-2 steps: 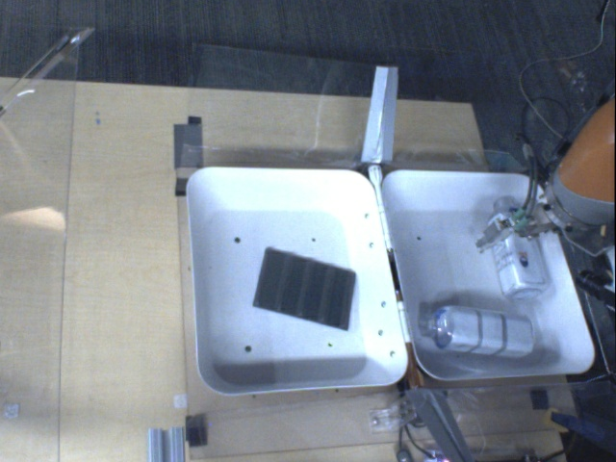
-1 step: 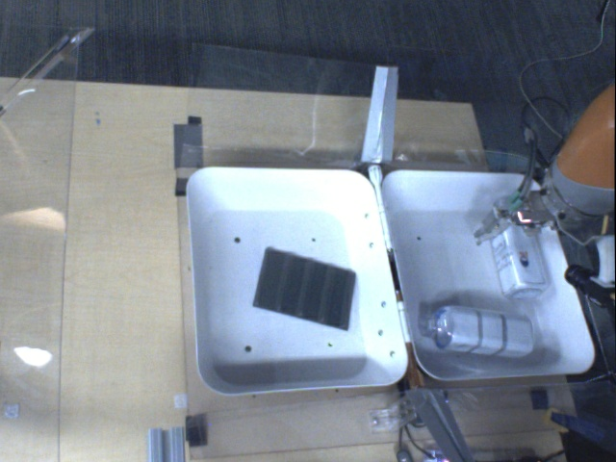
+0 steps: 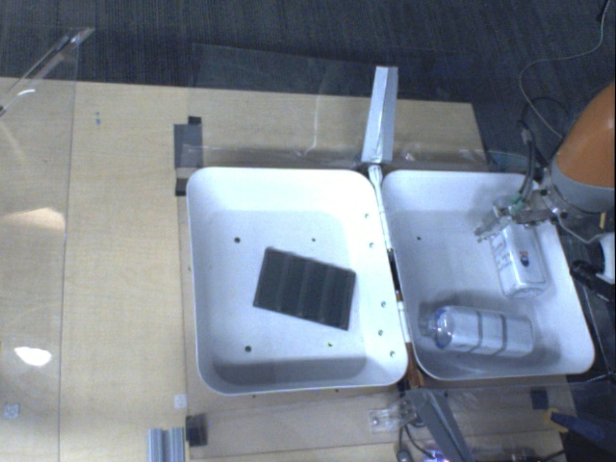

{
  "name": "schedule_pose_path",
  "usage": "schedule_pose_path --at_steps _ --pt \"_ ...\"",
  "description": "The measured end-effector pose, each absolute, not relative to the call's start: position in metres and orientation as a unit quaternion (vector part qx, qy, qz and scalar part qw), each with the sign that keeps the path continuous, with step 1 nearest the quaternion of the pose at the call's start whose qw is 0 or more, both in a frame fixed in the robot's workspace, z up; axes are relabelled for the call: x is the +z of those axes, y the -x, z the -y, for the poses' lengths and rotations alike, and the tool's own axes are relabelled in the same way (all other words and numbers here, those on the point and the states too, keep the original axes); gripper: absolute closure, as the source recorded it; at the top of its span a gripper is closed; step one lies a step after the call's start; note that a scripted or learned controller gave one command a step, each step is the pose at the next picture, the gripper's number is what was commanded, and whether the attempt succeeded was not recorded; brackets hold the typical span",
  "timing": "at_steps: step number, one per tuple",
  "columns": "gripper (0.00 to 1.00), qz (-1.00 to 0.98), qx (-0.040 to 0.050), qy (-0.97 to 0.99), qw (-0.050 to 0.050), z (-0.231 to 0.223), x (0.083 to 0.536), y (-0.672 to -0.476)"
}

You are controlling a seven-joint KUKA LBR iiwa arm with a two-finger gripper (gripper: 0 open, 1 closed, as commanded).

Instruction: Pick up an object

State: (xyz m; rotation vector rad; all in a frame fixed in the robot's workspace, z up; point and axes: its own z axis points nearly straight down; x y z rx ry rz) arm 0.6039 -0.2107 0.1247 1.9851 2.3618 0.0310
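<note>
Clear plastic bottle [image 3: 478, 330] lying near in right bin [image 3: 423, 210], dark ribbed pad [image 3: 305, 288] in left bin [image 3: 221, 200]; gripper [image 3: 508, 212] hovering over small clear vial [image 3: 519, 263], finger state indiscernible; step: approach, next descend and close.

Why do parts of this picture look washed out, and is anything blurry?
In the camera view, the white bins reflect the light brightly, so the clear bottle nearly blends into its bin; pale glare patches lie on the transparent sheet at left; the arm's orange band looks soft and blurred at the right.
</note>
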Motion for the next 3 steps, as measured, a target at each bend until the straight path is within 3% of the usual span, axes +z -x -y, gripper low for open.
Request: schedule_pose_path --at_steps 2,3 --pt "0.00 -0.823 0.0068 -0.567 0.033 0.215 0.123 -0.609" --pt "0.00 -0.863 0.0015 -0.504 0.003 0.181 0.142 -0.575"
